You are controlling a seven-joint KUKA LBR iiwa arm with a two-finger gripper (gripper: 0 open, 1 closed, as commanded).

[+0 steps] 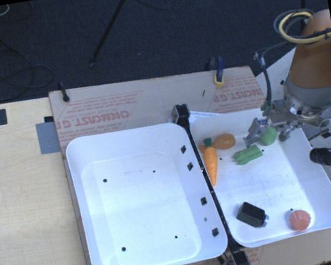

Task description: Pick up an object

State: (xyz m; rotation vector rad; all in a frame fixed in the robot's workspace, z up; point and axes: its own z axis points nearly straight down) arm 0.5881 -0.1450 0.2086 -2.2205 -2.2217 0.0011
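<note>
Camera view has the gripper [268, 133] low over the right bin [319, 196], fingers spread on either side of a small green object [268, 136]. Seemingly the grasp step; next it must close firmly, then lift straight.

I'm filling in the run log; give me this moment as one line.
gripper: over right bin, at a green thing | carrot, black block: lying in bin
</note>
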